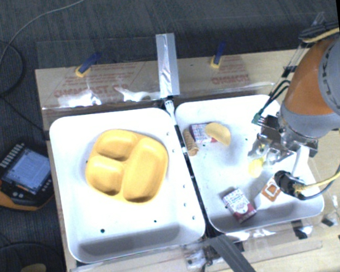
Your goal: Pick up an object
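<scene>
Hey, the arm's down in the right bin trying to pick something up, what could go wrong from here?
1. The gripper sits close to the small yellow piece near the bin's right side; a slightly off descent may nudge it away instead of grasping it.
2. The orange tag and red-and-white packet lie just below, so the wrong thing might get caught.
3. The yellow cable loops over the right bin's rim and may snag.

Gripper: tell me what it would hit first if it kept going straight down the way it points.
Most likely the small yellow object, which lies right beside the gripper on the right bin floor. Depth is hard to judge from above, so it may reach bare bin floor just next to it instead.
</scene>
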Available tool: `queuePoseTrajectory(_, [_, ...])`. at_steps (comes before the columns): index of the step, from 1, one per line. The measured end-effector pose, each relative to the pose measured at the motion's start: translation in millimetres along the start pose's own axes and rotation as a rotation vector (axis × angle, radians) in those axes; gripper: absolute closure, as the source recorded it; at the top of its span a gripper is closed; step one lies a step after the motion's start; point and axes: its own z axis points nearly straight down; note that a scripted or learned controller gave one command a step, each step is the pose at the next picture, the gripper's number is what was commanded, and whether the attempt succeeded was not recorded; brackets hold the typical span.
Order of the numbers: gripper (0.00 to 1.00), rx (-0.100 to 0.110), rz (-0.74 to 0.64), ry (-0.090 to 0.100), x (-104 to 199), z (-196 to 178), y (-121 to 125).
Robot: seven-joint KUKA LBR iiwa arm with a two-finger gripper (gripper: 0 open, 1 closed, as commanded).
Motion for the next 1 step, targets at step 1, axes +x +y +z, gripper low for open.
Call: queuePoseTrajectory(1, [1.0, -0.005, -0.262, -0.005, 41.6, -44.2, 17.0])
